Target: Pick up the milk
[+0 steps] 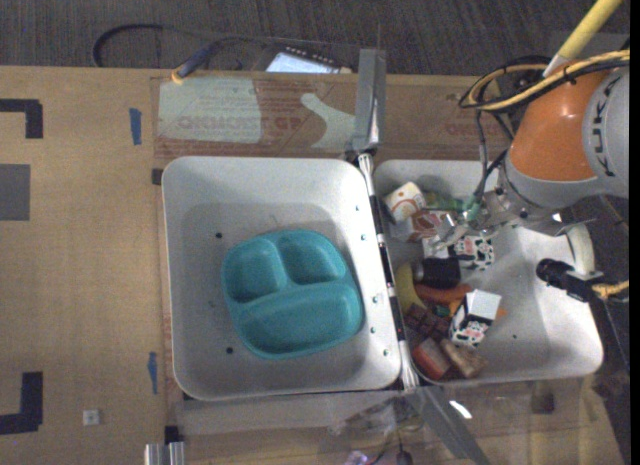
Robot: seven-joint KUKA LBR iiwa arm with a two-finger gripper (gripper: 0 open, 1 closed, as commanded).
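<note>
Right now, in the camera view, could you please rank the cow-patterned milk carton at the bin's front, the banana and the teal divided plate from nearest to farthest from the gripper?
From the gripper:
1. Banana, at the right bin's left wall.
2. Milk carton, toward the right bin's front; close to the banana's distance, so this order is tentative.
3. Teal plate, in the left bin.

Lettering "KUKA", partly cut off, on the grey arm (612, 128) at right edge of frame. Pale print on cardboard sheet (255, 118), upper centre: illegible.

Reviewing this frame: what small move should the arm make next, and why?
Probably a short drop straight down. The gripper sits over the cow-patterned milk carton in the right bin, with nothing visibly held; a second milk carton lies nearer the bin's front.
</note>
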